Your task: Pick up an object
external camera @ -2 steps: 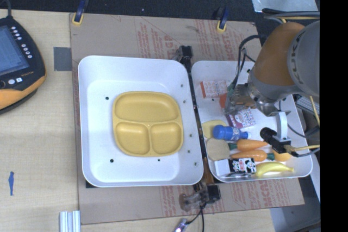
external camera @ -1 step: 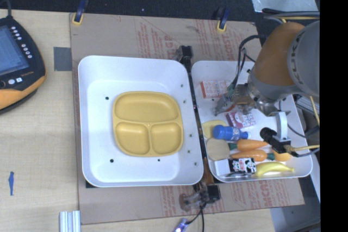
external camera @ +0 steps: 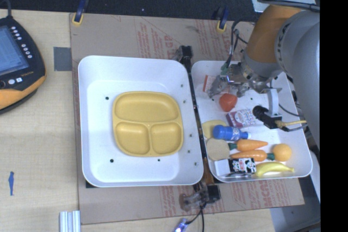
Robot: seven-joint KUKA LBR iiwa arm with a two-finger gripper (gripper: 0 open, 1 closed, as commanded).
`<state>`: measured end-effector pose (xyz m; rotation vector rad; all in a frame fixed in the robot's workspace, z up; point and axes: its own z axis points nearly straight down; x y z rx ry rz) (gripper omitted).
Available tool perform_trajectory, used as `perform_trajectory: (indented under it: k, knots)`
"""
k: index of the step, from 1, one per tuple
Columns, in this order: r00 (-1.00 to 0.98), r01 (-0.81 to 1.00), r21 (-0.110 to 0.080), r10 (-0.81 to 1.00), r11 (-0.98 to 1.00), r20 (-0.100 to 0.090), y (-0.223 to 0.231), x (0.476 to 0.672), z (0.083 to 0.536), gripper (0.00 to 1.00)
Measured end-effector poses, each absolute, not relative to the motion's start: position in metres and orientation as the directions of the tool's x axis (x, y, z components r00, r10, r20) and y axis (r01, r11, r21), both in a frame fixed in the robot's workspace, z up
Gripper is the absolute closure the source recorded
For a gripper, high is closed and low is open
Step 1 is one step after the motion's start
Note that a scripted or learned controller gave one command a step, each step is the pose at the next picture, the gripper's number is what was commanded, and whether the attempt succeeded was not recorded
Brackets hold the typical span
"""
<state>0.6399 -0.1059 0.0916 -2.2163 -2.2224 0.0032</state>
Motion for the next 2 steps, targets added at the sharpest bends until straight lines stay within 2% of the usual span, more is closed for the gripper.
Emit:
perform_trajectory:
  k: [1, 2]
  knots:
    - [-0.005, 1.000, -0.005, 1.000, 0.005, -0.001, -0.104, 0.602, 0.092, 0.00]
    - [-0.004, 1.000, -0.004, 1.000, 0.004, 0.001, -0.093, 0.635, 0.092, 0.00]
